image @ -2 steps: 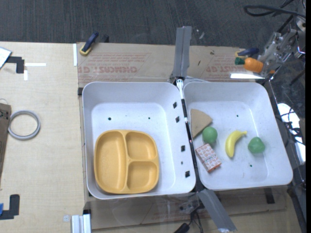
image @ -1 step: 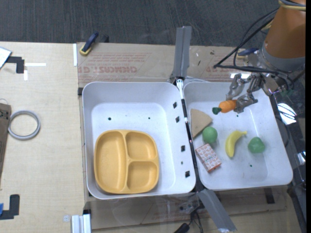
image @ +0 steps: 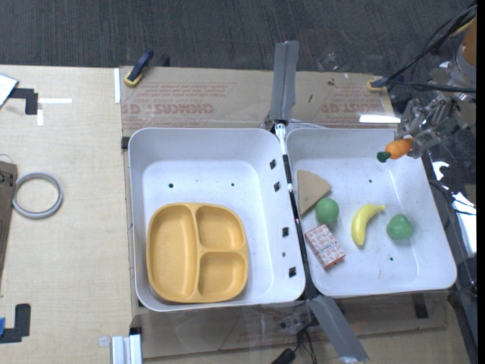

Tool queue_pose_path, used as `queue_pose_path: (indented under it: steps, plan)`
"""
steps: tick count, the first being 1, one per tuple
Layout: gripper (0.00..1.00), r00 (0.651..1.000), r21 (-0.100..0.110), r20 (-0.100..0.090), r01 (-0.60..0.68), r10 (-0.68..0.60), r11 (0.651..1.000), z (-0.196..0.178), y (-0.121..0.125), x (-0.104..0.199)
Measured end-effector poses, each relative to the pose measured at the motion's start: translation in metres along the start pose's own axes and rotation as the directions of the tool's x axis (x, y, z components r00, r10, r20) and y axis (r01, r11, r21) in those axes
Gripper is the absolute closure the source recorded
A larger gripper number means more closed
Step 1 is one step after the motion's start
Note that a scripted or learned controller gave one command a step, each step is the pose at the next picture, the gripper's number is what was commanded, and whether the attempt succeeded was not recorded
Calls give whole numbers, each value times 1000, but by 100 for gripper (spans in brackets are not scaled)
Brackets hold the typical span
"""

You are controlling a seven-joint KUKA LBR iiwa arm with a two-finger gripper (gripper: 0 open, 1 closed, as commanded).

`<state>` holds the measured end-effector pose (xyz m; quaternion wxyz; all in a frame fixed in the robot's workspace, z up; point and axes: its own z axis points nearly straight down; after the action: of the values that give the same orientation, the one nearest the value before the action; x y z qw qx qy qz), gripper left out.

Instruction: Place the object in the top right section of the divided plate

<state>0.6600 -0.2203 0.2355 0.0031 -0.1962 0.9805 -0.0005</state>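
A yellow divided plate (image: 161, 250) lies in the left bin (image: 197, 158), toward its front. It has one large section on the left and two smaller ones on the right; nothing lies in any of them. My gripper (image: 413, 139) hangs over the back right corner of the right bin (image: 379, 275). It is shut on a small toy carrot (image: 395, 150), orange with a green tip, which sticks out to the left from between the fingers, lifted off the bin floor.
On the right bin's floor lie a tan wedge (image: 311, 188), a green ball (image: 327, 209), a banana (image: 364, 222), a second green ball (image: 399, 227) and a red patterned box (image: 324, 246). A tape roll (image: 34, 196) sits on the bench at far left.
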Motion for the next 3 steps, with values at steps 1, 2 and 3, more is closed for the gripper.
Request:
queue_pose_path:
  steps: [1,2,3]
  plan:
    - [100,949,-3,-1,315,-315,949,78,5,15]
    - [100,950,0,6,311,-311,950,67,5,13]
    - [100,952,4,13,306,-306,952,56,5,11]
